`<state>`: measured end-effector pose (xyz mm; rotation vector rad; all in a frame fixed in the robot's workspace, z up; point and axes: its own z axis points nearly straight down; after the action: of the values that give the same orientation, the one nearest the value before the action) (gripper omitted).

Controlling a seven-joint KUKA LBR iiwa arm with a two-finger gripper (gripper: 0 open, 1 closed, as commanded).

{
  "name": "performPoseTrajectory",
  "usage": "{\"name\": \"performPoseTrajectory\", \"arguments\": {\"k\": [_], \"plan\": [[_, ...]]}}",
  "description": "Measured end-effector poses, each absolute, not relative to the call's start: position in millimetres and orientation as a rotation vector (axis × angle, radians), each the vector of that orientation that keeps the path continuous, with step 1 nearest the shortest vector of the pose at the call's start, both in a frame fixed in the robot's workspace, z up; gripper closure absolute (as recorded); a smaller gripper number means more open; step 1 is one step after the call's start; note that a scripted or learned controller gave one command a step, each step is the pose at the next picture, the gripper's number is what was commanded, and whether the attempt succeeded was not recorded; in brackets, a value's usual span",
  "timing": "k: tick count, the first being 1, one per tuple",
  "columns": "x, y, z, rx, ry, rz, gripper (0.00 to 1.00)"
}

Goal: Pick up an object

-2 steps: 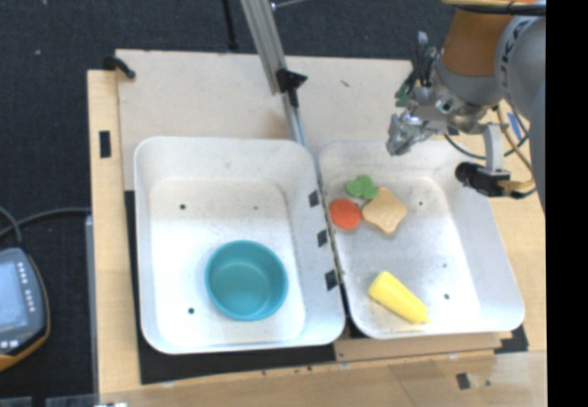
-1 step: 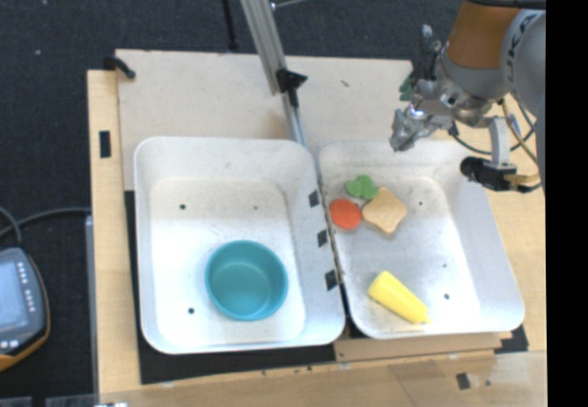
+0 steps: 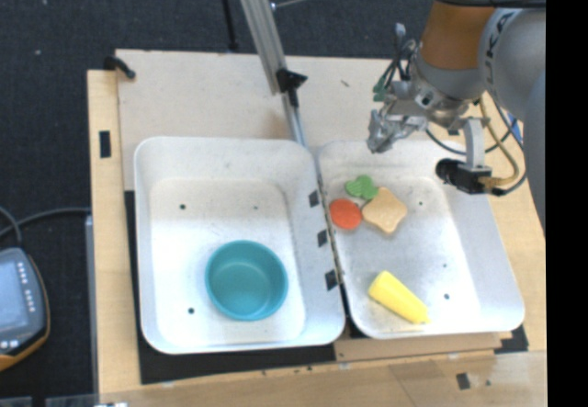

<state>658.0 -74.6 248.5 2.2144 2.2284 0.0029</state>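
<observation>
Yellow block (image 3: pixel 398 297) lies lower right; gripper (image 3: pixel 381 136) is seen above green (image 3: pixel 361 186), red (image 3: pixel 345 214), tan pieces (image 3: pixel 385 210); its grip state cannot be told.

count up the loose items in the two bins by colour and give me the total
Teal: 1, the bowl in the left bin
Green: 1, the green piece
Red-orange: 1, the round piece
Tan: 1, the bread-like piece
Yellow: 1, the yellow piece
Total: 5

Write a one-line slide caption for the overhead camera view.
Gripper above the right bin's far edge; green, red, tan, yellow toys inside; teal bowl in left bin.
</observation>
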Motion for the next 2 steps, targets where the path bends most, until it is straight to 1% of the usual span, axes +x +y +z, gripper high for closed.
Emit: {"name": "performPoseTrajectory", "arguments": {"k": [1,2], "plan": [[655.4,-20,257,2.213,2.230,0.003,1.00],[645.2,33,241,2.215,2.230,0.000,1.00]]}}
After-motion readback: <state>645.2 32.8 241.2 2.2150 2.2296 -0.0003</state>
